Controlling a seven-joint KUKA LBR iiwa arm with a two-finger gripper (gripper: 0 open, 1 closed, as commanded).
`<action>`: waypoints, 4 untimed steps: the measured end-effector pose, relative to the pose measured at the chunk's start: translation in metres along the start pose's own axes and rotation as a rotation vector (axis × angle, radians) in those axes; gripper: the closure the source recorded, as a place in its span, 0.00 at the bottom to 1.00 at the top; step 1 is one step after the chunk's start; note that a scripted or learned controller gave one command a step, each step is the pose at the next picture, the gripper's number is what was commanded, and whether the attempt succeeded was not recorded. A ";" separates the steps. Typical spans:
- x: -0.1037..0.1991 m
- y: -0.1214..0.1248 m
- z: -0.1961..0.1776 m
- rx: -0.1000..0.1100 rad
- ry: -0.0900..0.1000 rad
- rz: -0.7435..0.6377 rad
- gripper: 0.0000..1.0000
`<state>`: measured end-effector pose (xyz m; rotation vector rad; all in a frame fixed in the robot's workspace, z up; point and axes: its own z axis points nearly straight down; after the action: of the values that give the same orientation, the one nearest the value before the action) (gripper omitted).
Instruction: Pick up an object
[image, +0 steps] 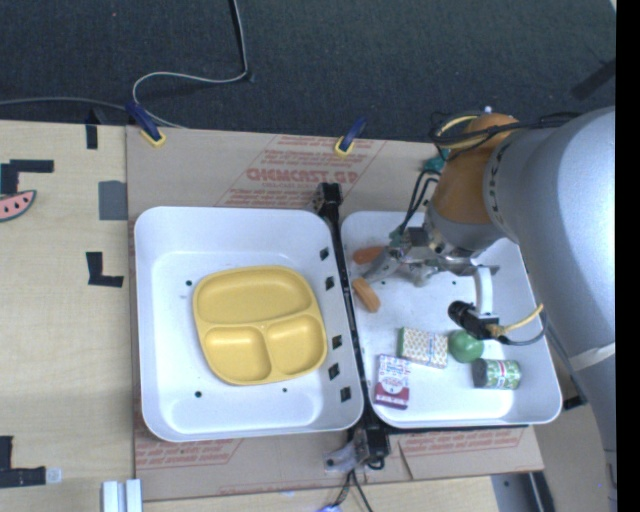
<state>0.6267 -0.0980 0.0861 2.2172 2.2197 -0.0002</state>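
Claw (400, 262) near orange carrot (366, 295).

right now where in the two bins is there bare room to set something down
Left bin: a bare white strip rings the yellow divided plate, widest along the front and left walls. Right bin: crowded, with the gripper, carrot pieces, two small packets, green ball and can.

— What's around the work area?

— I see a pale wooden surface (60, 330) with black tape marks, and a cardboard sheet (290, 170) clipped at its far edge.

— And beyond?

— Dark carpet floor (380, 50), with a thin cable (190, 78) looping across it.
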 end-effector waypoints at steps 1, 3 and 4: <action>0.000 0.000 -0.009 0.001 0.000 -0.001 1.00; 0.001 0.000 -0.019 0.003 0.001 -0.002 1.00; 0.001 -0.001 -0.018 0.003 0.001 -0.002 0.00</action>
<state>0.6262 -0.0970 0.1045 2.2171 2.2239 -0.0022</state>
